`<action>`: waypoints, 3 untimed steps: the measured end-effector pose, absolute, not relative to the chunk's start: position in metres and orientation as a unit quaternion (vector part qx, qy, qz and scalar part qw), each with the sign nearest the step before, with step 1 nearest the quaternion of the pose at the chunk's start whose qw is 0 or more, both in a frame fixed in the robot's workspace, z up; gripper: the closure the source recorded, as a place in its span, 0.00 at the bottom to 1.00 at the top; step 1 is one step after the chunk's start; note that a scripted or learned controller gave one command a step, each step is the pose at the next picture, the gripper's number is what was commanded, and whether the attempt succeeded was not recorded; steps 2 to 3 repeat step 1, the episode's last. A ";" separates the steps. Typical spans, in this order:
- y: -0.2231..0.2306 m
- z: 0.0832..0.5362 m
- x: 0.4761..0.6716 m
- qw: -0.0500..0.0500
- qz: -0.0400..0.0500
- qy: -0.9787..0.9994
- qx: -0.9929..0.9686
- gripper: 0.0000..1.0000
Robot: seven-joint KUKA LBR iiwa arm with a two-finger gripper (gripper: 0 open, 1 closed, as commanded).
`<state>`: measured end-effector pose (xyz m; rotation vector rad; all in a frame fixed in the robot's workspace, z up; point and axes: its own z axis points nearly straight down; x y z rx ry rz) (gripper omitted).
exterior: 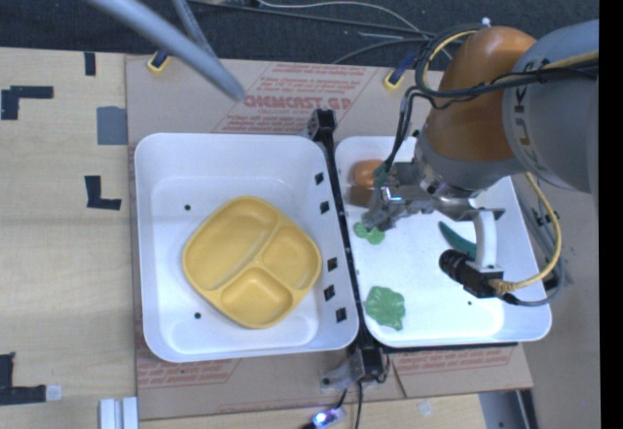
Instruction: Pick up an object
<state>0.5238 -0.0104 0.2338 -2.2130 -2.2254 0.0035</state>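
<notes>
Grey and orange, the arm is reaching down into the right bin, its tool hanging just above a small green object; the tool's opening cannot be told.

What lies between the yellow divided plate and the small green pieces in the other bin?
In the camera view, the black divider where the bins meet separates the yellow divided plate from the green pieces.

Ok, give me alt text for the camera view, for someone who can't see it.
A grey and orange robot arm reaches into the right white bin, its gripper over small green pieces. The left bin holds a yellow divided tray.
</notes>
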 end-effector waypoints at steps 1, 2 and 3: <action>0.052 0.226 0.520 0.001 0.001 -0.710 -0.705 1.00; 0.052 0.226 0.520 0.001 0.001 -0.710 -0.705 1.00; 0.052 0.226 0.520 0.001 0.001 -0.710 -0.705 1.00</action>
